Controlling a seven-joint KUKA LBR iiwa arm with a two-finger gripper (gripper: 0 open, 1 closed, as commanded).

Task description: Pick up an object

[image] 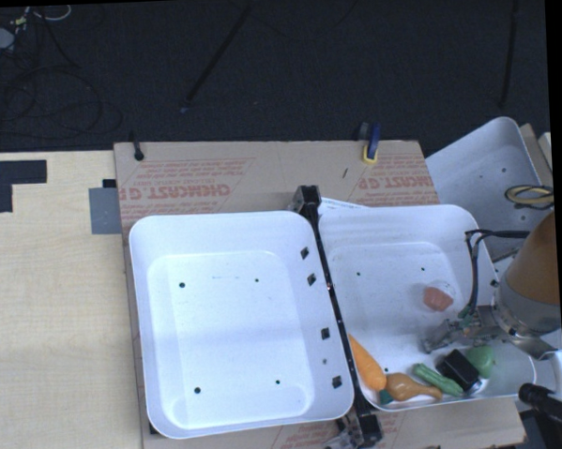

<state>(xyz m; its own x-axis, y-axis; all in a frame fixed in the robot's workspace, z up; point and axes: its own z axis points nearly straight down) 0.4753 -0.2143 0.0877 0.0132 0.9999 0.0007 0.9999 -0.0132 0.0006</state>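
OK, camera view: gripper [448, 334] sits low in the right bin [394, 230], can't tell its finger state. Pink object [438, 299] lies just up-left of it; black block [459, 369], green pieces [438, 379] and orange carrot [366, 362] crowd the bin's near edge.

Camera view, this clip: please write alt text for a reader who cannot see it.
A grey robot arm reaches in from the right, its gripper low inside the right white bin, near a pink block. An orange carrot, a green pod, a black block and a tan piece crowd that bin's near edge. The left white bin sits beside it.
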